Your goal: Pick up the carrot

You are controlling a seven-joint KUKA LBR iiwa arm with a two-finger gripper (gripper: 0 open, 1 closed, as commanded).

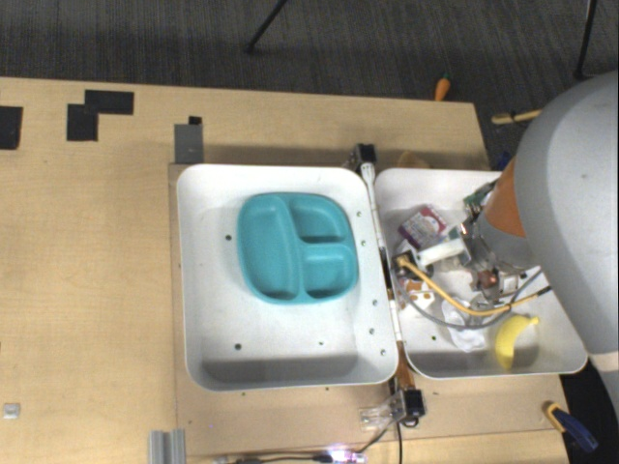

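Left bin [208, 356] holds teal tray [296, 246].

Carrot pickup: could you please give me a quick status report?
Arm low over right bin, hand hidden in cables. Carrot not identifiable. Banana, small packet nearby. Teal tray in left bin.

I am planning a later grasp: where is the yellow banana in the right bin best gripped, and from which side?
Probably across its thick middle, coming straight down from above. The banana lies flat close to the near wall of the right bin, so a sideways approach looks blocked there. Its narrow curved body suits a pinch across the width.
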